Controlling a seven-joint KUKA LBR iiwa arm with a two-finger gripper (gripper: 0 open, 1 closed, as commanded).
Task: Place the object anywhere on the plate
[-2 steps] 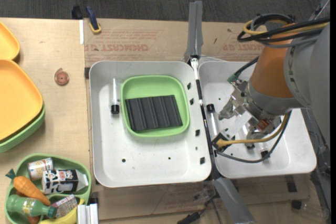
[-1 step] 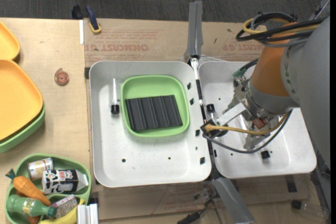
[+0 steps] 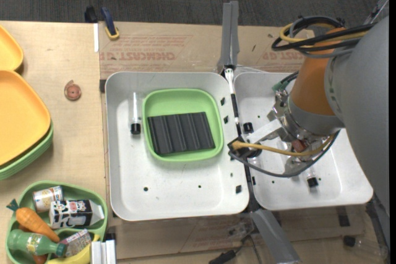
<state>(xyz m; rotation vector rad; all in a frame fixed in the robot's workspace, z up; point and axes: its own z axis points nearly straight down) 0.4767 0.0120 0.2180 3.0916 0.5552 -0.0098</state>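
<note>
A green square plate (image 3: pixel 211 102) lies in the left bin (image 3: pixel 124 182). On it rests a dark grey ribbed rectangular object (image 3: pixel 180 132), flat and slightly tilted, covering most of the plate's floor. The arm's orange band and grey wrist hang over the right bin (image 3: pixel 346 185), and the gripper (image 3: pixel 296 148) points down there, mostly hidden under the wrist and its cables. It is well to the right of the plate and apart from the ribbed object.
A white pen with a black cap (image 3: pixel 135 113) lies in the left bin beside the plate's left edge. A small black piece (image 3: pixel 312 181) sits in the right bin. Yellow plates (image 3: pixel 18 114) and a green bowl of toy food (image 3: pixel 52 219) stand on the bench at left.
</note>
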